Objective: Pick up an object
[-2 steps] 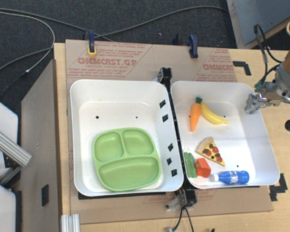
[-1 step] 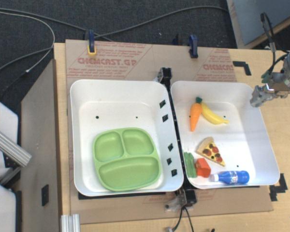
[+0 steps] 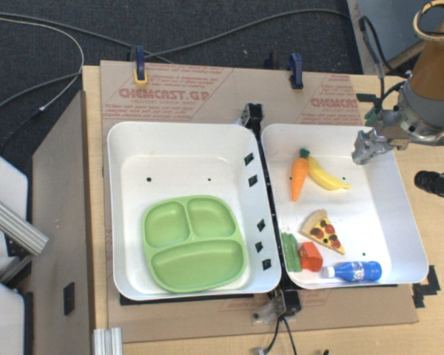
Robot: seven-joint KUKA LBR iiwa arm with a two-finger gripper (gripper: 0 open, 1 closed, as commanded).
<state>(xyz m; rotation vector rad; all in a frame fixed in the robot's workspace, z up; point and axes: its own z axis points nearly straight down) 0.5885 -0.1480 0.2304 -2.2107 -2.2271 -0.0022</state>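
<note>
I see a brown cardboard sheet [image 3: 207, 87] printed with red lettering covering the bench, pinned along its upper edge by a yellow-and-blue clamp [image 3: 139, 65] at upper left and a blue clamp [image 3: 296, 71] toward upper centre. Beyond it lies dark grey carpet [image 3: 207, 13] crossed by a thin light cable [image 3: 52, 28].

On the sheet sit two shallow white plastic bins, side by side and touching along the middle. The left bin [image 3: 126, 198] holds a pale green sectioned plastic plate [image 3: 194, 242] in its lower half. The right bin [image 3: 399, 198] holds the toys: an orange plastic carrot with a green top [image 3: 300, 176] just beside a yellow plastic banana [image 3: 327, 177] in the upper middle, a toy pizza slice [image 3: 324, 231] below them, and along the lower edge a green strip-like piece [image 3: 290, 251] touching a red block [image 3: 310, 257], with a small blue-and-white bottle [image 3: 355, 272] lying on its side near them.

The grey and orange arm [image 3: 429, 87] comes in from the upper right. Its gripper [image 3: 364, 152] hangs over the right bin's upper right corner, apart from the banana; whether it is open I cannot tell, and I see nothing in it.
</note>
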